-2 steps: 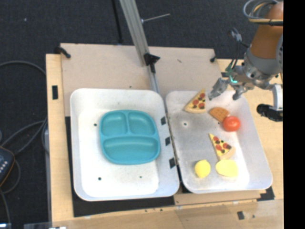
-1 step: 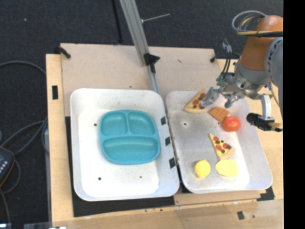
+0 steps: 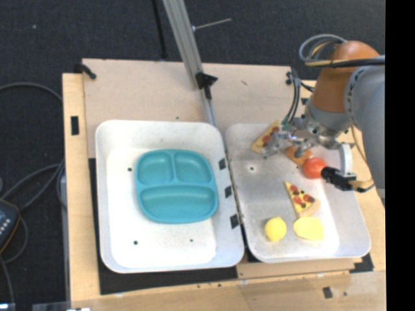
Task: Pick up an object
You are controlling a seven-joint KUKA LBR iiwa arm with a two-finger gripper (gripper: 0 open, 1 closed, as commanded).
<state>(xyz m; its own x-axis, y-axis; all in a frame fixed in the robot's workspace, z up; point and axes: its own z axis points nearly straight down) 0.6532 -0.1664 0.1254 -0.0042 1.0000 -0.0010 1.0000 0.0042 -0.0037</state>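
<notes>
- Pale wood forms the desk (image 3: 149, 92), seen from above at a slant, with dark carpet around it and black cables trailing off its left side.
- Two shallow white bins sit side by side on the desk: the left bin (image 3: 117, 141) and the right bin (image 3: 259, 238), their inner edges nearly touching.
- The grey arm (image 3: 363, 102), with its orange band (image 3: 337, 76) above the wrist, reaches in from the right and bends down over the far end of the right bin.
- A slim metal pole (image 3: 185, 34) slants up from a black clamp at the back of the desk, between the two bins.
- A teal divided plate (image 3: 175, 186) with three compartments lies flat in the middle of the left bin.
- The jaws (image 3: 285, 138) hang low at the far left of the right bin, right by a small yellow-and-orange toy (image 3: 264, 138); whether they are parted or closed, or have hold of anything, cannot be told at this size.
- A toy pizza slice (image 3: 301, 199) lies near the middle of the right bin, its point aimed away from the camera.
- A flat yellow piece (image 3: 309, 229) rests at the near end of the right bin, just beside a round yellow lemon-like toy (image 3: 275, 229).
- A red-orange ball (image 3: 314, 167) sits just right of the jaws, below the wrist.
</notes>
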